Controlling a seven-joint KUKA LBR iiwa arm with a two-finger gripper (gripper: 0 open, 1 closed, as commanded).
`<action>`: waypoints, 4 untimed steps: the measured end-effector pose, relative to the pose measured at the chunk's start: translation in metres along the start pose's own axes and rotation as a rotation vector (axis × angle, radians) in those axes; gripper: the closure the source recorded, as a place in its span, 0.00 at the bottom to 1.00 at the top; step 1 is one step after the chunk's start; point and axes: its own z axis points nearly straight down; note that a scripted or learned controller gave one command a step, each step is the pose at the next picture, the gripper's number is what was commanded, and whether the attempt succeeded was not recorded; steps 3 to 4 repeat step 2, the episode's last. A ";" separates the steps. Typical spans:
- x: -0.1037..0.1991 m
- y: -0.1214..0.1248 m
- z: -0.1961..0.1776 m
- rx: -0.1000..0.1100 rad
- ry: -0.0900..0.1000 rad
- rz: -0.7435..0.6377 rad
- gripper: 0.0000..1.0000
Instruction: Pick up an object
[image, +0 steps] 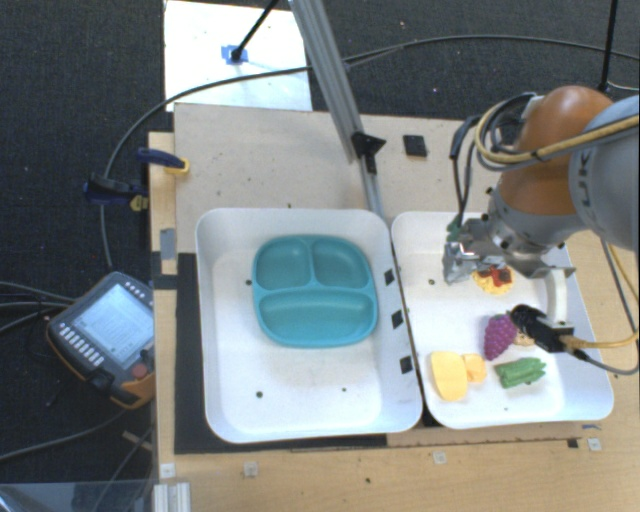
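My gripper (460, 264) hangs low over the upper part of the right bin (420, 300), under the grey and orange arm. A small yellow and red toy (494, 282) lies right beside it, to its right; whether they touch is unclear. Lower in the same bin lie a purple bunch of grapes (499, 335), a green toy (520, 373), a yellow piece (449, 376) and a smaller pale orange piece (475, 369).
The left bin (225, 330) bears a teal divided plate (314, 291). A black connector with cables (538, 330) hangs off the arm over the right bin's right side. A metal pole (340, 90) slants in behind the bins. A teach pendant (105, 335) lies off the bench at left.
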 end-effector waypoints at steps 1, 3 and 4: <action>0.064 0.004 -0.004 0.000 0.000 -0.003 1.00; 0.125 -0.005 -0.013 0.000 0.001 -0.002 1.00; 0.125 -0.005 -0.013 0.000 0.001 -0.002 1.00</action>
